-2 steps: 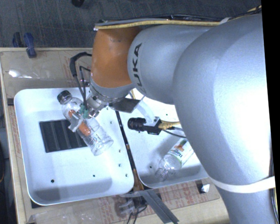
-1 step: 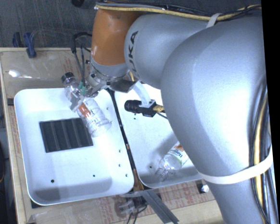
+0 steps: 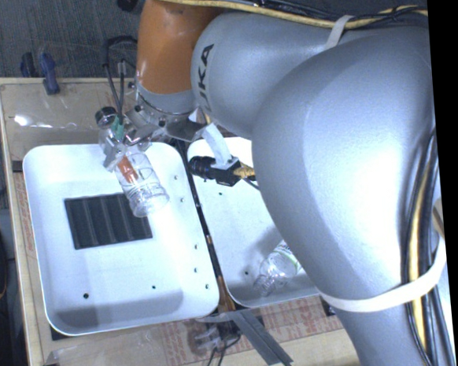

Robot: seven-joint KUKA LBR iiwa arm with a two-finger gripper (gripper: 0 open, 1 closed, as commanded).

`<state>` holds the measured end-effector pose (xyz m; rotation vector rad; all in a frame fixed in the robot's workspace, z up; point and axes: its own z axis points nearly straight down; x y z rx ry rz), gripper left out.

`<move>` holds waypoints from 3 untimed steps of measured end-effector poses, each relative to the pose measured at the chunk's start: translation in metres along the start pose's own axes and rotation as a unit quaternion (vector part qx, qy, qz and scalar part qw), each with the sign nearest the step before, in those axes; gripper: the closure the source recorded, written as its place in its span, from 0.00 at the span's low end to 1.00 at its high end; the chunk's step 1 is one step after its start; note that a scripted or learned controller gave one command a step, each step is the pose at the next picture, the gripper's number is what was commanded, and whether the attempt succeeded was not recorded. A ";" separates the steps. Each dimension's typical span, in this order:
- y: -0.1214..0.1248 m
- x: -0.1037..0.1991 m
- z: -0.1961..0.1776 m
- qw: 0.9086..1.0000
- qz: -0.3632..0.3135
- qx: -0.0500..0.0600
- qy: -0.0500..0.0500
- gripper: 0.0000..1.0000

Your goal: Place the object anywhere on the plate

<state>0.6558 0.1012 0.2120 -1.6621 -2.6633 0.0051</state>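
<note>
Clear plastic bottle (image 3: 140, 181) pinched in the gripper (image 3: 118, 147), over the left bin (image 3: 55, 176).

Bottle: transparent, ribbed body, red-orange mark on its label, tilted, base toward the dark ridged plate (image 3: 106, 220) and overlapping that plate's upper right corner. Gripper fingers clamp its neck end, just above the plate. Second clear crumpled object (image 3: 277, 271) sits in the right bin (image 3: 247, 216), well apart from the plate, partly behind the arm (image 3: 327, 131).

Arm (image 3: 327, 131): grey, orange band
Bins (image 3: 51, 232): white
Plate (image 3: 107, 220): dark, ridged stripes, just below gripper (image 3: 114, 141)
Bottle (image 3: 140, 181): clear, red-marked label
Bench (image 3: 18, 108): pale tan
</note>
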 end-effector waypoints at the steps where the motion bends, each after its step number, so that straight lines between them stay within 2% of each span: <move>1: 0.002 0.053 -0.032 0.997 -0.079 -0.001 0.000 1.00; 2: 0.021 0.043 0.031 0.975 -0.220 0.001 0.000 1.00; 3: -0.026 -0.034 0.021 0.982 -0.187 0.000 0.000 1.00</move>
